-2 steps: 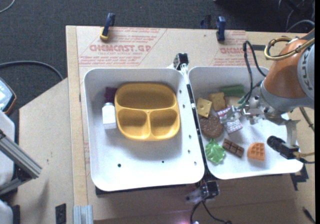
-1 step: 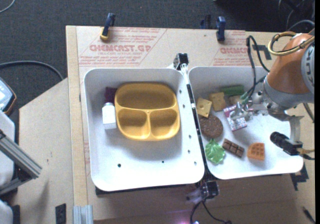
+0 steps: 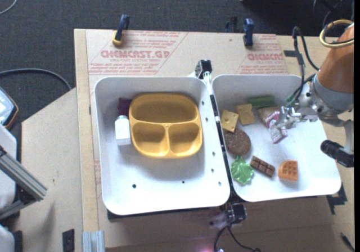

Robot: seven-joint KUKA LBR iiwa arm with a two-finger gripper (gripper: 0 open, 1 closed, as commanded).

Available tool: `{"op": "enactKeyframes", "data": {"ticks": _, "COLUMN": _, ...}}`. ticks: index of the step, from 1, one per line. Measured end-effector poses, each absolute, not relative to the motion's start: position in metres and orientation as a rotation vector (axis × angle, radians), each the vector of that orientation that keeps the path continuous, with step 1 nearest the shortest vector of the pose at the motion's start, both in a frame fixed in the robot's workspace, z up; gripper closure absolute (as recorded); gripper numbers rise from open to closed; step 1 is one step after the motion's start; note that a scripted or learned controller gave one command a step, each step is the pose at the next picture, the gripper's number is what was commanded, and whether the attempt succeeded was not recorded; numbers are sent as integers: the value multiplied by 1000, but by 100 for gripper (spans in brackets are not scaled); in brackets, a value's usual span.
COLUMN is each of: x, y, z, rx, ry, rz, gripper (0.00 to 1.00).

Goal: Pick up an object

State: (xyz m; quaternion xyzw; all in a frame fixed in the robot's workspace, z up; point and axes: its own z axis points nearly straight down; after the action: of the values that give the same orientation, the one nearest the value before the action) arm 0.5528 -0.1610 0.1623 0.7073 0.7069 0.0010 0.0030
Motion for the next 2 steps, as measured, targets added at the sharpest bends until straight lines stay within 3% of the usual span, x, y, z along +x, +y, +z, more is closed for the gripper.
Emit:
{"op": "enactKeyframes", "data": {"ticks": 1, "x": 551, "y": -167, "z": 225, "rx": 2215, "ry": 2216, "rz": 6, "gripper": 100}}
{"op": "enactKeyframes", "data": {"ticks": 2, "x": 551, "y": -167, "z": 225, "rx": 2218, "ry": 2220, "rz": 2, "gripper": 100}}
